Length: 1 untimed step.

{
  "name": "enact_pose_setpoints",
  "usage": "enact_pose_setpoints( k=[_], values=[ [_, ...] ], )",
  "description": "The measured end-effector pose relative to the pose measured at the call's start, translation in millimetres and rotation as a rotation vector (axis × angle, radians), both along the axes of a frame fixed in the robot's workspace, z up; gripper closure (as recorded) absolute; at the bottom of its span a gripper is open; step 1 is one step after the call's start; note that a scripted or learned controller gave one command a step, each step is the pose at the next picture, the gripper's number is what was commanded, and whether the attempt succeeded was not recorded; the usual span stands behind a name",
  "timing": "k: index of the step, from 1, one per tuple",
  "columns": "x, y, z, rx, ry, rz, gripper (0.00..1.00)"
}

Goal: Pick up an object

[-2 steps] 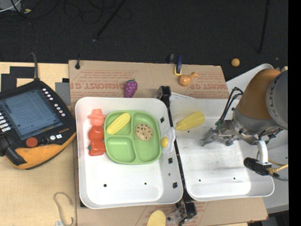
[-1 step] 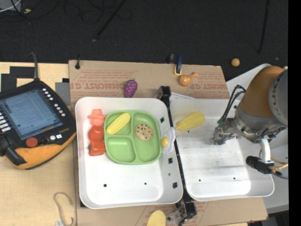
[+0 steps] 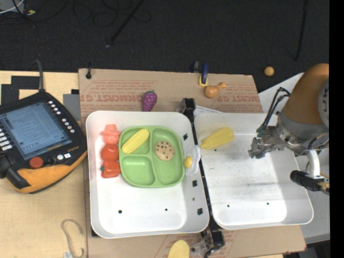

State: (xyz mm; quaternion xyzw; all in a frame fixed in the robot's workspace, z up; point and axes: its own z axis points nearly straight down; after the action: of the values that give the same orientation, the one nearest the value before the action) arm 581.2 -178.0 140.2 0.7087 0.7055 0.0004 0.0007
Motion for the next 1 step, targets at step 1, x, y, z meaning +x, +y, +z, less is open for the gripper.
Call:
enact_pose_setpoints(
  k=[1],
  values=[
    [3.7, -6.3, 44.0, 0.000, -0.001, 0.002, 1.00]
  ],
)
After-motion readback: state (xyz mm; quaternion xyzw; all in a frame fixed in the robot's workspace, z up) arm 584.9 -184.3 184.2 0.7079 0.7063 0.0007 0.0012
